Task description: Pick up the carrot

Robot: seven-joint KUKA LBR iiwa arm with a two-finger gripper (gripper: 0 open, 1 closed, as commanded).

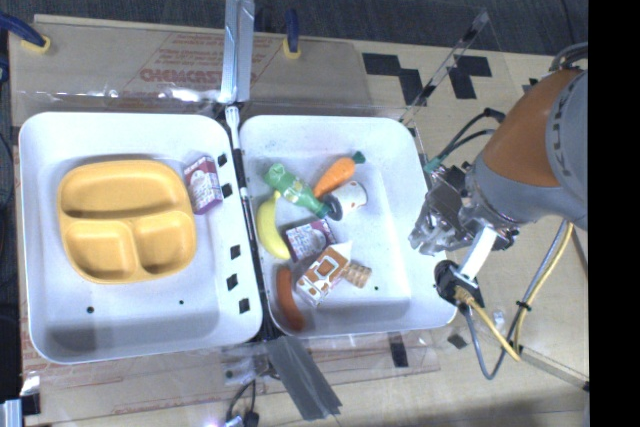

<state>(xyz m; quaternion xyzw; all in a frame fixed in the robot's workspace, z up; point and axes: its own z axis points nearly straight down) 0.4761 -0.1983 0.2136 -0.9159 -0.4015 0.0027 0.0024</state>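
The orange carrot [336, 174] with a green top lies in the right bin [395, 140], toward its far side, tilted with the top pointing up and right. A green bottle [293, 188] lies just left of it and a white cup [350, 200] just below it. My gripper [438, 230] hangs over the bin's right rim, about a hand's width to the right of the carrot and lower in the view. Nothing is seen in its grasp.
Also in the right bin are a banana [268, 225], a small dark packet [307, 237], a brown-and-white carton [322, 277], a waffle piece [357, 273] and a red-brown item [287, 300]. The left bin [40, 315] holds a yellow divided tray [125, 217] and a maroon packet [203, 183].
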